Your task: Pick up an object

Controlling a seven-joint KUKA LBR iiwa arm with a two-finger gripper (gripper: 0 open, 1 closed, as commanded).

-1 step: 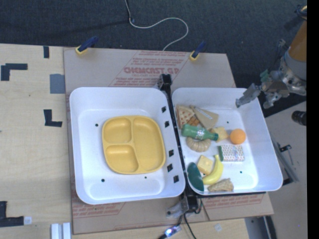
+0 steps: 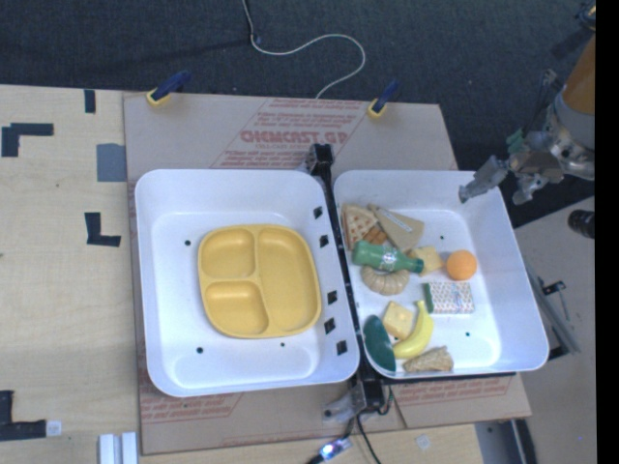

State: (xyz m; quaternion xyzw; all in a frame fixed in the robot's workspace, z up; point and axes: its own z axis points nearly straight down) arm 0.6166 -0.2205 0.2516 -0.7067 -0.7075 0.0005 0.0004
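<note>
The right bin holds a pile of toy food: a green bottle, an orange ball, a banana, a waffle, a tan wedge and a small patterned packet. My gripper hangs over the bin's far right corner, above and to the right of the food. Its fingers are spread, with nothing between them.
The left bin holds a yellow divided plate. In the right bin there are also a ridged pastry, a yellow cube, a dark green piece and a brown chunk. A white cable lies behind the bins.
</note>
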